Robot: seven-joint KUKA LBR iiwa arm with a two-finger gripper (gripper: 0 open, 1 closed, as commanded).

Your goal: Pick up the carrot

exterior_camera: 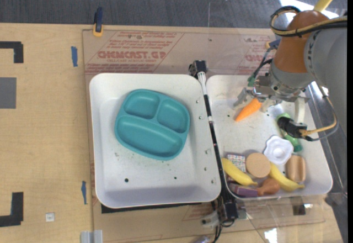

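The orange carrot (247, 110) lies tilted in the upper part of the right bin (220, 126), thick end up and to the right. My gripper (258, 99) hangs right over that thick end. Its two fingers stand apart, one on each side of the carrot's top, wider than the carrot, so the gripper is open. The grey arm with its orange band reaches in from the upper right and hides the bin's far right corner.
Toy food crowds the right bin's lower part: two bananas (235, 170), a tan disc (258, 164), a white fried egg (277, 149), a bun (296, 169), a green piece (289, 125). A teal divided plate (153, 123) sits in the left bin (105, 170).
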